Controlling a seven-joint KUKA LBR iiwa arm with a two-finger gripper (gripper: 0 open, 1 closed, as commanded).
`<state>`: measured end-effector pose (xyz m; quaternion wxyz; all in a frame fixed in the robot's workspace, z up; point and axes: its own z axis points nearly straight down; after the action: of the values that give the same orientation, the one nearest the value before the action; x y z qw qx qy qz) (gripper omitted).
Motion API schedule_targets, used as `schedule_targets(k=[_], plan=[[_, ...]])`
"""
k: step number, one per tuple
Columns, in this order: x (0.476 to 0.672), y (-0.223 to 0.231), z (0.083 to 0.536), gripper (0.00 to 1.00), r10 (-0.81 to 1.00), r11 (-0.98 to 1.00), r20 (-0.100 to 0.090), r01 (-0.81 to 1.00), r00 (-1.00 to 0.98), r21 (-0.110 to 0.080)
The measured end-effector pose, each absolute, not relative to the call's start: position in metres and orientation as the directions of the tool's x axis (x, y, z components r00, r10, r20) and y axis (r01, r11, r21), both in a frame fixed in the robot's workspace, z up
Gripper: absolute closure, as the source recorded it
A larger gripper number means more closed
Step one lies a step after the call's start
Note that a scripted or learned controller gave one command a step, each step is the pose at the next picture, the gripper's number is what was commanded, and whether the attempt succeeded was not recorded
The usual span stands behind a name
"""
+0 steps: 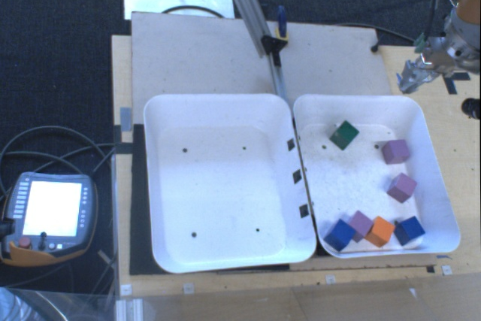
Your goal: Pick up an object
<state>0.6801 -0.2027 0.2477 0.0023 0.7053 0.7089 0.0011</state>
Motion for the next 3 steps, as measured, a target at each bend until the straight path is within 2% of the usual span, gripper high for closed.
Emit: schedule_targets(k=[1, 3], plan=[[0.659, -0.155, 0.236, 1.0, 1.0, 0.008, 0.001, 1.0, -0.008, 0.0], [0.622, -0.048, 0.253, 1.0, 1.0, 0.01, 0.003, 1.0, -0.01, 0.0]])
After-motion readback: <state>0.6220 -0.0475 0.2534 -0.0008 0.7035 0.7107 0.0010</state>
